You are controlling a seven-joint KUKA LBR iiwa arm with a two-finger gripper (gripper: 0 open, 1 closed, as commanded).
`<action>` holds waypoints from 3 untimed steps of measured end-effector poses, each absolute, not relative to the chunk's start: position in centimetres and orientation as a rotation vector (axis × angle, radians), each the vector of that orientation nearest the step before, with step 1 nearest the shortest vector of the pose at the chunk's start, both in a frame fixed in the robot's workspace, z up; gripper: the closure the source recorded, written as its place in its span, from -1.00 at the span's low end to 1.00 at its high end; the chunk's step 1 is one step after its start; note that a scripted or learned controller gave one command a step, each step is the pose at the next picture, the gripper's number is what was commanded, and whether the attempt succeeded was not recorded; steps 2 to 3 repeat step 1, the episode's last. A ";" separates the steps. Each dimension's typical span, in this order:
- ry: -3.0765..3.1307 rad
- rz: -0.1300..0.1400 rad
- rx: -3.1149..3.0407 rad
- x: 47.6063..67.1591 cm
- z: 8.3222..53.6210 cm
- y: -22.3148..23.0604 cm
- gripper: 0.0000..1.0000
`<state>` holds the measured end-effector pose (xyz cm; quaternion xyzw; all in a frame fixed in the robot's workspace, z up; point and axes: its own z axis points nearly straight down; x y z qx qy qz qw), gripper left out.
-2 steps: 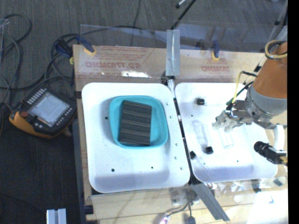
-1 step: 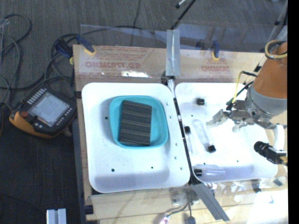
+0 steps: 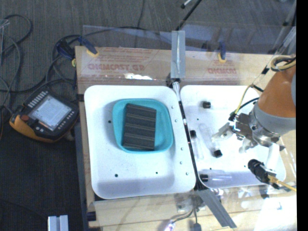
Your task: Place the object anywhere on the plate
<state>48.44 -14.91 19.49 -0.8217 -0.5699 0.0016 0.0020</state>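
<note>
We see the ridged dark block [image 3: 140, 126] lying flat on the teal plate [image 3: 166, 129], long axis running near-to-far; can't tell how the jaws stand.

Grey arm with orange band reaching in from the right, wrist angled down-left, gripper [image 3: 234, 137] just below-left of the wrist

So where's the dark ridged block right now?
The dark ridged block lies on the teal plate in the left bin, apart from the arm over the right bin.
</note>
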 end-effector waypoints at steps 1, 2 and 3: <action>-2.028 0.004 -2.398 48.4 26.2 -21.3 -1.00; -2.028 0.004 -2.398 48.4 26.2 -21.3 -1.00; -2.028 0.004 -2.398 48.4 26.2 -21.3 -1.00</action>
